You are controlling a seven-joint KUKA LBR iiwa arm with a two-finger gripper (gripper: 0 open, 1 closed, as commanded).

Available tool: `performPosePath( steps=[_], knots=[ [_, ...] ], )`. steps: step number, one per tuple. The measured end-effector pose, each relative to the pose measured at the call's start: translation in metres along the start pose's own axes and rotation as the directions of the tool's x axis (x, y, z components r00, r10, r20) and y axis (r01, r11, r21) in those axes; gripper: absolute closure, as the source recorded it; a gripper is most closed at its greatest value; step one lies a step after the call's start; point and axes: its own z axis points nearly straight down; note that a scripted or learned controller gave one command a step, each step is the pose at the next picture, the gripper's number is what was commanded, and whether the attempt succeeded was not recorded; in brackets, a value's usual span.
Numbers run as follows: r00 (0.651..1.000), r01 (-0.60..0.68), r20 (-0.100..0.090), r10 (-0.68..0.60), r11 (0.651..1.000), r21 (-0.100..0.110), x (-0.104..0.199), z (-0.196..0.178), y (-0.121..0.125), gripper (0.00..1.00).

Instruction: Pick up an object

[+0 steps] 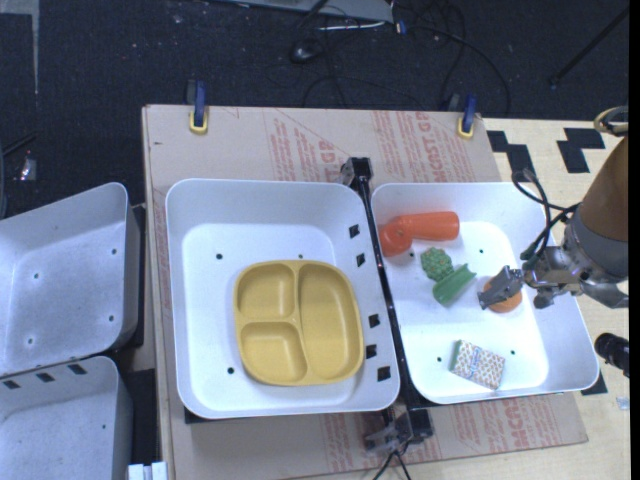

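Claw [497, 293] over right bin [560, 373]

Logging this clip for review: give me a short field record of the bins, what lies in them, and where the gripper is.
left bin: holds a yellow divided plate, three compartments
right bin: red-orange bottle at the far end; green broccoli toy mid-bin; patterned packet near the front
gripper: at the right bin's right side, above a small orange object
grasp: cannot tell
arm: reaches in from the right
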Motion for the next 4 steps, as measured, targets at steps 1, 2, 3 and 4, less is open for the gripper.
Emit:
performPosePath(
  steps=[1, 2, 3, 4],
  knots=[
    [1.0, 0.004, 0.003, -0.004, 1.0, -0.012, 0.0, -0.006, 0.003, 0.0],
    [1.0, 0.001, 0.002, -0.001, 1.0, -0.008, -0.005, 0.045, -0.005, 0.0],
    [1.0, 0.001, 0.001, -0.001, 1.0, -0.008, -0.014, 0.095, -0.009, 0.0],
    [1.0, 0.002, 0.003, -0.002, 1.0, -0.015, -0.014, 0.114, -0.008, 0.0]
  ],
)
